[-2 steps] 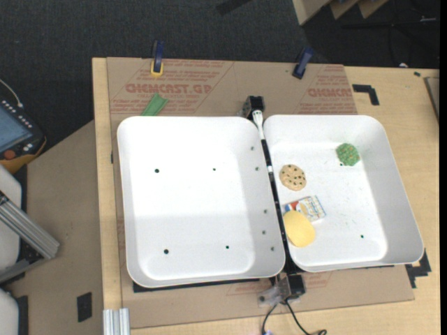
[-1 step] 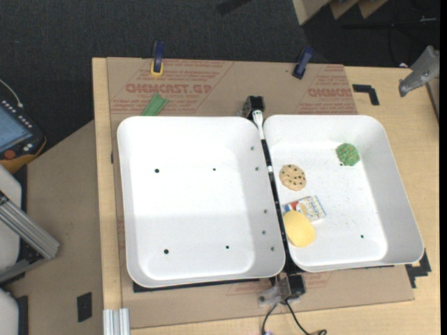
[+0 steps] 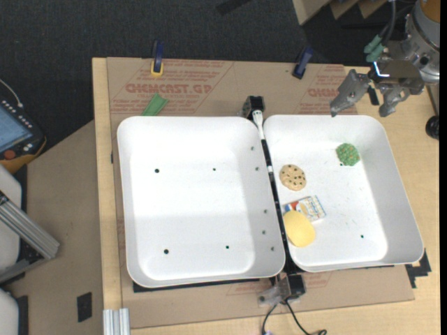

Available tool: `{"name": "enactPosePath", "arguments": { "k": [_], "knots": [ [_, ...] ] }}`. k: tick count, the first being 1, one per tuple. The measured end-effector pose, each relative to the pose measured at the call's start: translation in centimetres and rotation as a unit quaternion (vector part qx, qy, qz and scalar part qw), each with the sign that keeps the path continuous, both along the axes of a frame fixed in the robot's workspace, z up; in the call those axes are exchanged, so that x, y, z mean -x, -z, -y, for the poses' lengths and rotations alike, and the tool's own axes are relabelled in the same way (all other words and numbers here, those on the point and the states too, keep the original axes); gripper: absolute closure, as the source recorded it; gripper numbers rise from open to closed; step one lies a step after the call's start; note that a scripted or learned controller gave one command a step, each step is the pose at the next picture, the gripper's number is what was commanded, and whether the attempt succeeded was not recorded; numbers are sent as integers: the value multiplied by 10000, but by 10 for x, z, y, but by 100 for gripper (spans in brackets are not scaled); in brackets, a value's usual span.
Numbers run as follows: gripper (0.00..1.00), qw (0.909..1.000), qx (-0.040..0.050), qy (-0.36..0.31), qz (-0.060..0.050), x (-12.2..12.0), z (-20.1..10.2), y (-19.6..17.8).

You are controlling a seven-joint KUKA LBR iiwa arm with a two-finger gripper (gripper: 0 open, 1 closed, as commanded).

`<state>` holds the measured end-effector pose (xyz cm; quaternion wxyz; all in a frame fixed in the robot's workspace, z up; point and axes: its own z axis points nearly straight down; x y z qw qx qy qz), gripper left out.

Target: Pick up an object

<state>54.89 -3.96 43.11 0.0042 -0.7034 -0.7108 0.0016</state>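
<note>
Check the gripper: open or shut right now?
Open. The gripper shows two fingers spread apart with nothing between them, hovering above the right bin's far edge.

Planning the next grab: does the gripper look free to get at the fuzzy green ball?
Probably yes. The gripper hangs open above the right bin's far rim, the fuzzy green ball lies apart from other items.
</note>
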Motion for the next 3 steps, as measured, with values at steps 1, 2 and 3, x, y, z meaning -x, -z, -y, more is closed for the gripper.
{"name": "enactPosePath", "arguments": {
  "k": [1, 2, 3],
  "knots": [
    [0, 9999, 40, 71, 121, -17, 43, -111],
    [0, 10000, 12, 22, 5, -40, -10, -43],
    [0, 9999, 36, 78, 92, -29, 44, -108]
  ]
}}
